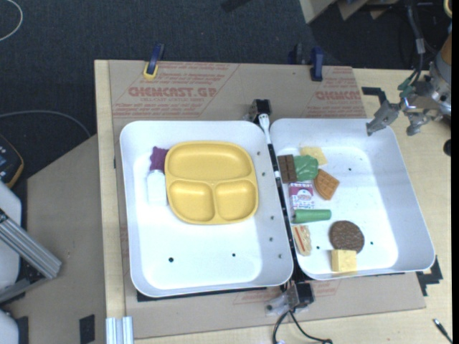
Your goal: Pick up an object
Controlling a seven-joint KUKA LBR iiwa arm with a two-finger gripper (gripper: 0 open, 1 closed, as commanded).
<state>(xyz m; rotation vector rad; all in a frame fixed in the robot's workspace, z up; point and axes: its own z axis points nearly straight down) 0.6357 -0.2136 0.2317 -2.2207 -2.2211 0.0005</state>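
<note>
Leftward, yellow tray (211, 180) in left bin (143, 264); food toys (315, 206) in right bin (401, 213).

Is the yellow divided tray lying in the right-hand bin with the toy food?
No, the yellow tray lies in the left bin.
</note>
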